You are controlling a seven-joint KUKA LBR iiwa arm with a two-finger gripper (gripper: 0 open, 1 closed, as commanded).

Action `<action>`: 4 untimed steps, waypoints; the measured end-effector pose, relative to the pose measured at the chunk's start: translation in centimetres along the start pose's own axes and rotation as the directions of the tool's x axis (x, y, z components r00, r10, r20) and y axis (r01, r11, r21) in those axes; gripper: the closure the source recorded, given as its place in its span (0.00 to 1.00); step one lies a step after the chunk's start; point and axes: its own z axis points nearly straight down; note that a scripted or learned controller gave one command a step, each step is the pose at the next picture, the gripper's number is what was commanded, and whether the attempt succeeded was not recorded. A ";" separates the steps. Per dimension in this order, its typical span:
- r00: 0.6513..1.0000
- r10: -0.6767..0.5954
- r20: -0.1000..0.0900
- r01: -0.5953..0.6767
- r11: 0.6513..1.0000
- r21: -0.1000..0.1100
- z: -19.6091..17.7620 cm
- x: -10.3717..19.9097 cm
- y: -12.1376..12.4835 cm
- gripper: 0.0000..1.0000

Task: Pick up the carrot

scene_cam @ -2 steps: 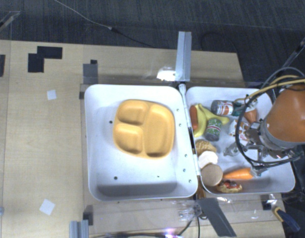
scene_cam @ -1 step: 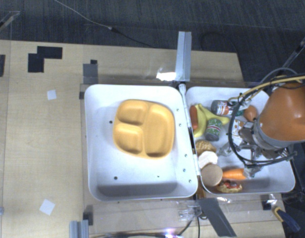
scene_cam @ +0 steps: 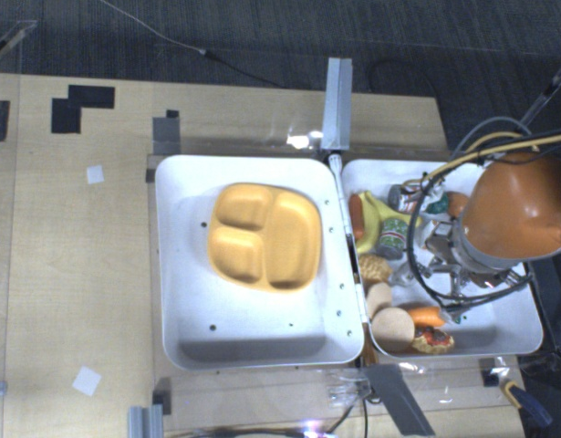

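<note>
The carrot (scene_cam: 425, 316) is a small orange piece lying in the right bin (scene_cam: 513, 331), near its front, beside a round tan bun (scene_cam: 392, 323). The arm's orange band (scene_cam: 517, 206) hangs over the middle of the right bin, and the gripper (scene_cam: 437, 249) sits below it among grey metal parts and black cables, up and slightly right of the carrot. The wrist hides the fingertips.
The left bin (scene_cam: 184, 327) holds a yellow three-compartment plate (scene_cam: 264, 235). Crowded at the right bin's left side are a red sausage (scene_cam: 357, 213), a banana (scene_cam: 382, 213), a green can (scene_cam: 392, 238), a cookie (scene_cam: 375, 268) and a red-yellow item (scene_cam: 432, 340).
</note>
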 end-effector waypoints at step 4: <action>0.990 -0.141 0.012 0.142 0.990 -0.020 1.3 -0.3 2.2 0.00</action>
